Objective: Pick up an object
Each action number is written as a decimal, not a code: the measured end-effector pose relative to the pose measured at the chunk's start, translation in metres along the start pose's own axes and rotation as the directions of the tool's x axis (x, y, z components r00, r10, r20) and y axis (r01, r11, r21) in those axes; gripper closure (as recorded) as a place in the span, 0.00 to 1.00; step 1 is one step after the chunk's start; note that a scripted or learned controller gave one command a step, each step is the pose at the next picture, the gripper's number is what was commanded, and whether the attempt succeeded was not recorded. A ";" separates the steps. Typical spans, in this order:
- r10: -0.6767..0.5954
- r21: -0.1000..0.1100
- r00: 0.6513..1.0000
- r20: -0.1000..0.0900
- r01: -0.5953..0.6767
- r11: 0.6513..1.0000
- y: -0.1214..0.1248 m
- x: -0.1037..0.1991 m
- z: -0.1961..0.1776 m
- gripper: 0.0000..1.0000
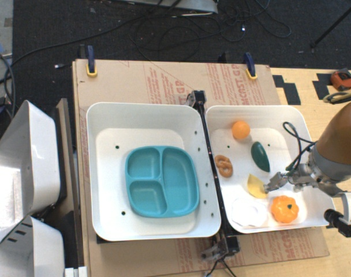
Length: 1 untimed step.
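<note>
Where the right bin (299,117) holds the goods: yellow wedge (256,186), just beside the pincer (275,183), whose spread cannot be told. Likely light, smooth, slippery; grip across its flat flanks.

Probably lab: clamped bench (164,79), cables (181,27).

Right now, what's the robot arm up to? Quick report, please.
Gripper low in right bin, tip by yellow piece. Nothing seen held. Orange pumpkin, dark green piece close by.

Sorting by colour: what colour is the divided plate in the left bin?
Teal, seen clearly in the camera view: divided plate.
</note>
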<state>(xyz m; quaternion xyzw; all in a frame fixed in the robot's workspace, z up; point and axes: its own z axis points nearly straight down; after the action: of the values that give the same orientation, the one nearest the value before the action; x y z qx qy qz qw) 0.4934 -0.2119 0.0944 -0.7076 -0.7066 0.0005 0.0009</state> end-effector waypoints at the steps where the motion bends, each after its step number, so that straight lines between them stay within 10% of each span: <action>1: 0.000 -0.003 1.000 0.001 0.000 1.000 0.001 0.000 -0.012 1.00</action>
<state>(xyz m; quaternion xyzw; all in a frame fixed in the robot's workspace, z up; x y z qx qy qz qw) 0.4940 -0.2117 0.1069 -0.7077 -0.7065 -0.0003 -0.0004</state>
